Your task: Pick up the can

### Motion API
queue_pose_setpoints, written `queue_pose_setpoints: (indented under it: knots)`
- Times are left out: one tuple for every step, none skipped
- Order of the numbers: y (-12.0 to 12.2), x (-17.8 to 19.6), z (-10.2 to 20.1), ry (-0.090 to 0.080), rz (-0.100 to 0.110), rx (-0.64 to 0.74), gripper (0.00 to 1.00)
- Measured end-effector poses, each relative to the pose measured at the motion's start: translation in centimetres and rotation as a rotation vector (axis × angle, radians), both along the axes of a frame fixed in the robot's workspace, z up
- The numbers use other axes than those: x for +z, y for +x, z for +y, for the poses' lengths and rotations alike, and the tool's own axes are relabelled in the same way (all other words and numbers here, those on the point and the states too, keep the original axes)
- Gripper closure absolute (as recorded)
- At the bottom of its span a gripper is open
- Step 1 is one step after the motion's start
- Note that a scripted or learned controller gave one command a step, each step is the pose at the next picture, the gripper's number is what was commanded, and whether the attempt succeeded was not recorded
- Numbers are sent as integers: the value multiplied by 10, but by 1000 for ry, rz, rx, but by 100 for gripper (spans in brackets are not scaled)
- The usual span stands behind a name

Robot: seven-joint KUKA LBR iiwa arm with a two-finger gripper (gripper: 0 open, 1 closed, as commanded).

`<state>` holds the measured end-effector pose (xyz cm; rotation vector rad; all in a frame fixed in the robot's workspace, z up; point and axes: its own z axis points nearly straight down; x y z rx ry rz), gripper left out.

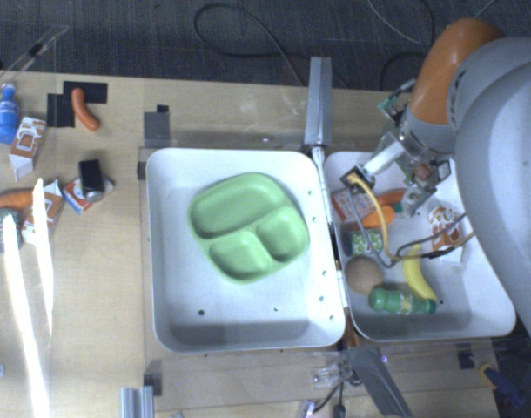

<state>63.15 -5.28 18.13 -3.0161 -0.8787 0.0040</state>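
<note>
Jaws: over upper part of right bin, opening cannot be told | can: green, on its side, lower part of same bin, beside banana | left bin: green tray

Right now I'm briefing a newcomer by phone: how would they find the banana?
Take the white bin on the view's right. Along its near wall lies a green container on its side; the banana rests just behind it. It is the curved yellow fruit, unlike the round brown thing to its left.
</note>
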Motion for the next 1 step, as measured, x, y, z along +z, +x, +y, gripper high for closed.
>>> queue_pose_setpoints:
  knots:
    - [30, 1, 49, 0, -2, 29, 0]
